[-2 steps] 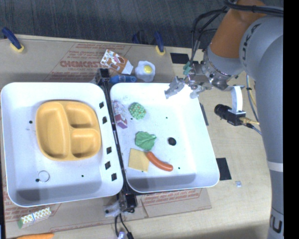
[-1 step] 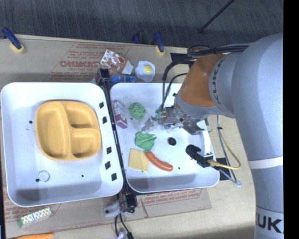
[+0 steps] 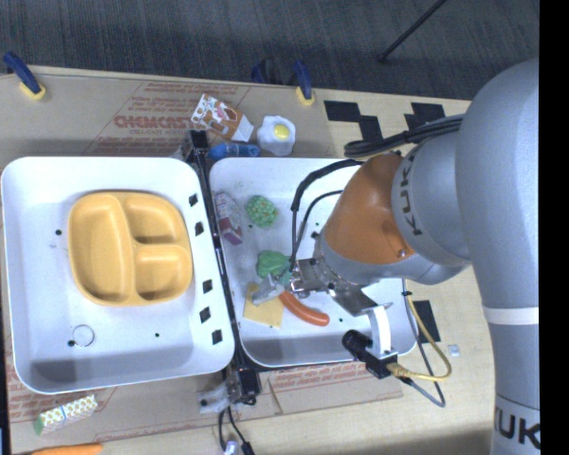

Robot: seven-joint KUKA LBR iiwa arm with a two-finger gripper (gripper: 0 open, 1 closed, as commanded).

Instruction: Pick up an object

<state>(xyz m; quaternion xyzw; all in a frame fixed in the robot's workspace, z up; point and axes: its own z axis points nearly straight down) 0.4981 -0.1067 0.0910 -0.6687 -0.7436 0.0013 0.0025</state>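
White moulded plastic, glossy: we record two shallow bins with rounded corners, side by side on a tabletop [image 3: 436,401] lined with printed brown cardboard. Left bin [image 3: 28,254]: one yellow plastic tray [image 3: 131,247], smooth, rounded, split into three compartments. Right bin [image 3: 266,349], contents: a bumpy round green piece [image 3: 261,210] at the far side; a knobbly darker green piece [image 3: 271,264] in the middle; a flat pale yellow wedge [image 3: 264,312] nearer us; a smooth orange-red sausage shape [image 3: 305,312] just right of the wedge; a small purplish packet [image 3: 229,218] by the left wall. Beyond the bins we list a printed carton [image 3: 211,114], a blue item [image 3: 233,149] and a white-and-yellow egg shape [image 3: 277,134].

Gripper [image 3: 302,280]: grey metal, low over the right bin, between the darker green piece and the sausage shape, close to both. We cannot tell its opening, nor whether it touches either.
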